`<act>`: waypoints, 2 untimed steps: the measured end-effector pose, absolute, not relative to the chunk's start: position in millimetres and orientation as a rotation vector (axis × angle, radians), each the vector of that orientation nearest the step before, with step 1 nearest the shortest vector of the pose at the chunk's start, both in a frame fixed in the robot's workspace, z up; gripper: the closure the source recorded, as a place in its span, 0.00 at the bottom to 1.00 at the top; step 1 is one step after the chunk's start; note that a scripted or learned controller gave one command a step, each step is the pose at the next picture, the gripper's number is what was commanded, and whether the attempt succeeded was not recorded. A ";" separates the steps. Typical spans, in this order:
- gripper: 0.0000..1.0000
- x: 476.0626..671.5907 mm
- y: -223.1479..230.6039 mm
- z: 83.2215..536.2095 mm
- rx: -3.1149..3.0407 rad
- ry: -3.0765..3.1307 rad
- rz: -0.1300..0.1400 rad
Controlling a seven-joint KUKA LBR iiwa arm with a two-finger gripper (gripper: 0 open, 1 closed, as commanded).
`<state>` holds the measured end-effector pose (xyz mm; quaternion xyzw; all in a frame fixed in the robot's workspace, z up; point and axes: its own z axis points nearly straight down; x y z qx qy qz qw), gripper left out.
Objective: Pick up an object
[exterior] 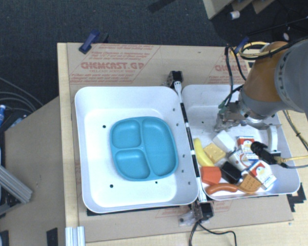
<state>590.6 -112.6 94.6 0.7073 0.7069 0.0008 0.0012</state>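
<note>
The right bin [205, 97] holds a heap of small items in its near half. Among them are a yellow banana [199, 153], a tan cracker-like square [213, 152], a white block [223, 139], an orange-red block [211, 175], a black piece [230, 172], a red curved piece [221, 190] and small printed cartons [244, 148]. My gripper [227, 120] hangs low in the middle of that bin, just behind the white block. The grey wrist and orange band hide most of it. Nothing is visibly held.
The left bin [92, 137] carries a blue divided plate [143, 147]. A black clamp [175, 78] sits at the far end of the wall between the bins. Cables [235, 60] run behind the arm, and another [292, 160] crosses the right bin's edge.
</note>
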 end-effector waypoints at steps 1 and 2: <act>0.00 590.5 -112.6 94.5 2.221 2.219 0.002; 0.00 607.7 -154.2 84.7 2.221 2.219 0.000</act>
